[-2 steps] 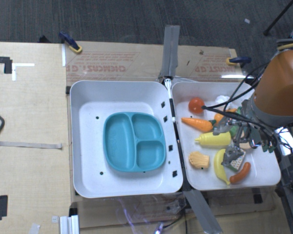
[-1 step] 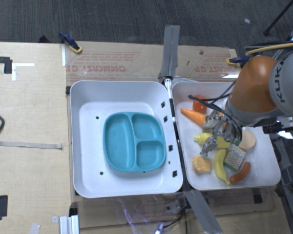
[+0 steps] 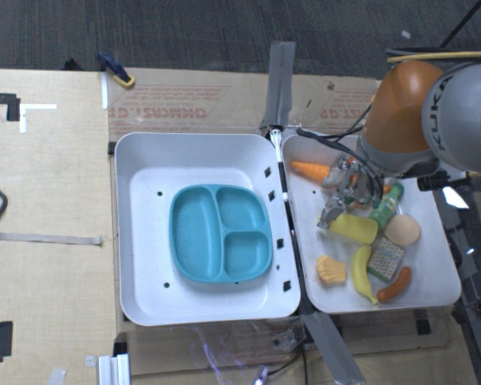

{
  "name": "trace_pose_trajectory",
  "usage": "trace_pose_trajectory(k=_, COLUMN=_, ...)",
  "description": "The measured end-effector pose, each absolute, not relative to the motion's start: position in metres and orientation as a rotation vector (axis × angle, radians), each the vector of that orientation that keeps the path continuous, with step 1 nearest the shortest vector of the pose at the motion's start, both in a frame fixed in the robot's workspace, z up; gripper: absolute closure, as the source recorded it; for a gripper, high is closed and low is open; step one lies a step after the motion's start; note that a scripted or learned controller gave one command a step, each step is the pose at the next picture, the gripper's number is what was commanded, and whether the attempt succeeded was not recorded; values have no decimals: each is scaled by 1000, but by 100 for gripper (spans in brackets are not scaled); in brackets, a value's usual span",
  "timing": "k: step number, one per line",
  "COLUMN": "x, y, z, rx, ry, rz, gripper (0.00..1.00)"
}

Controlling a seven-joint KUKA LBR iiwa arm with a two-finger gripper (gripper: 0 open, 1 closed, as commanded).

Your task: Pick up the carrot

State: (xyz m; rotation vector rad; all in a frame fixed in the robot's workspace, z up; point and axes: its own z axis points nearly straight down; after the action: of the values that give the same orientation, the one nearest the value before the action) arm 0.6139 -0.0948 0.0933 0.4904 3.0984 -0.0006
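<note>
Reading "KUKA" on arm [image 3: 453,115], hand [image 3: 341,203] beside carrot [image 3: 311,170]

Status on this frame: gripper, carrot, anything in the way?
Gripper low in right bin. Carrot lying free, just behind it. Yellow block beside fingertips.

The orange carrot [image 3: 310,170] lies flat in the right bin's far-left corner, seemingly untouched.

Grey arm [image 3: 465,111] reaching in from the right, orange band above wrist, hand [image 3: 341,203] angled down-left
</note>
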Motion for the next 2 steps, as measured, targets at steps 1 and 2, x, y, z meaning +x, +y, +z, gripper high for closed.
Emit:
trace_pose_trajectory(k=1, x=644, y=-107, z=91, rx=729, ry=3080, rz=4, gripper=0)
trace_pose_trajectory(k=2, x=637, y=-106, z=91, rx=1065, ry=2969, rz=0, gripper=0)
